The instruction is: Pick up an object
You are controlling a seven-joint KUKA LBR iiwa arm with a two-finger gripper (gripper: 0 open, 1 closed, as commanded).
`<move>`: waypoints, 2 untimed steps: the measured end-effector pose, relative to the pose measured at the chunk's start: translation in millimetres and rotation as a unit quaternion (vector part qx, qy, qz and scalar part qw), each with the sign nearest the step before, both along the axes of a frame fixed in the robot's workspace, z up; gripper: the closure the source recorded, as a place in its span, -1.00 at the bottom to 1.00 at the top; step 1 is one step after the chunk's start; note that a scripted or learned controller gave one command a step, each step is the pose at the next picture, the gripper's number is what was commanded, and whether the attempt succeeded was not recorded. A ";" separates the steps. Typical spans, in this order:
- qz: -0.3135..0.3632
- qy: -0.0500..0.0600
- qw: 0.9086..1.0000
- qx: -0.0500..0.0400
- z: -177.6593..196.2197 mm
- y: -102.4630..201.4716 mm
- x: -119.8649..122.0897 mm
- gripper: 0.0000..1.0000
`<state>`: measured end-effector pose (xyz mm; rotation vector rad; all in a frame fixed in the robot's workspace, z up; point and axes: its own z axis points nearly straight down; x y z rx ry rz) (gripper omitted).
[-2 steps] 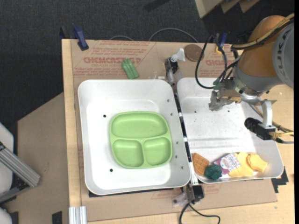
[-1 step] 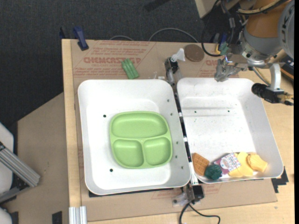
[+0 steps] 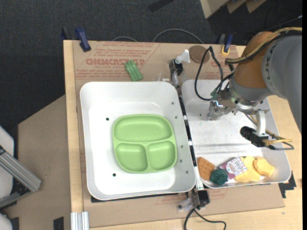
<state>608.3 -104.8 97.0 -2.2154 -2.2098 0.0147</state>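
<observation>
While the gripper (image 3: 221, 105) hovers over bare floor in the right bin (image 3: 206, 92), fingers unreadable (too blurred, perhaps), the toys (image 3: 237, 169) huddle along its near edge, out of reach.

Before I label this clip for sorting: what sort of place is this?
Probably a robot lab pick-test bench: two white bins clamped on a board, toy food heaped in one, a green divided plate in the other.

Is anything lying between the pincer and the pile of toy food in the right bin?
Nothing visible does. The pincer hangs over the far part of the right bin, and bare white floor separates it from the toy food along the near edge.
</observation>
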 end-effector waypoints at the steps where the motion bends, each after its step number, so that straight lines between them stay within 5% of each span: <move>1: 0.003 -0.011 1.000 -0.001 93.0 29.1 -21.2 1.00; 2: 0.002 -0.013 1.000 -0.003 158.3 3.3 12.8 1.00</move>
